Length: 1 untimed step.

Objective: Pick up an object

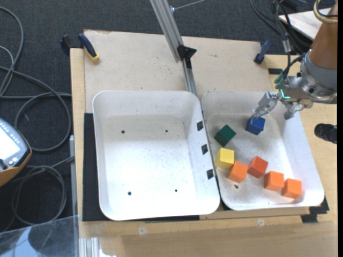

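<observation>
Apparently the gripper (277, 107) hangs spread wide — blue cube (256, 125) just below its near finger, not between; other blocks lie beyond.

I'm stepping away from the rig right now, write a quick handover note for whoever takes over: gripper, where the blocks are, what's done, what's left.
Gripper: over the upper part of the right bin, fingers spread, nothing between them.
Blue block: just below the left finger, close to it but not gripped, apparently resting in the bin.
Others in the right bin: green block, yellow block, and four orange blocks along the lower edge.
Left bin: no blocks in it.
Done: arm is positioned near the blue block.
Left: close on a block and lift it; no pick has happened yet.
</observation>
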Available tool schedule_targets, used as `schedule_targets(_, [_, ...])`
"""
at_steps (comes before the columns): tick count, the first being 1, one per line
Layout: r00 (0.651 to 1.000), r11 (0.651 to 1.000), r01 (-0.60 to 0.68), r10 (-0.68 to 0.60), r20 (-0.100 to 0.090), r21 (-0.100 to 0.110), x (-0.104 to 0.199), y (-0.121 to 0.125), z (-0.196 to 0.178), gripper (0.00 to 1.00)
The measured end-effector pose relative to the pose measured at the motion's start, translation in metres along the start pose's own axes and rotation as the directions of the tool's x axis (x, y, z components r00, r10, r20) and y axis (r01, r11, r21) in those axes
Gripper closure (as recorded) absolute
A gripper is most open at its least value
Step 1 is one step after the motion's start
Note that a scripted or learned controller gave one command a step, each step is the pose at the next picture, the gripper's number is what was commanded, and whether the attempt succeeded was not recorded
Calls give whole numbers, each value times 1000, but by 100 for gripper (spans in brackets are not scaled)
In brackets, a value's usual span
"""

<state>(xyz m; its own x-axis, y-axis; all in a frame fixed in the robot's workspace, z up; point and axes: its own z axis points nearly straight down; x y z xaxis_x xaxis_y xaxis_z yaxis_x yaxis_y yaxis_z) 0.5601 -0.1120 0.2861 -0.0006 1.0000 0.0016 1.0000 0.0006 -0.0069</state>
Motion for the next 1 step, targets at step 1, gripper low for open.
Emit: schedule_targets(1, [1000, 1000, 0, 0, 1, -5, 0, 1, -2, 0])
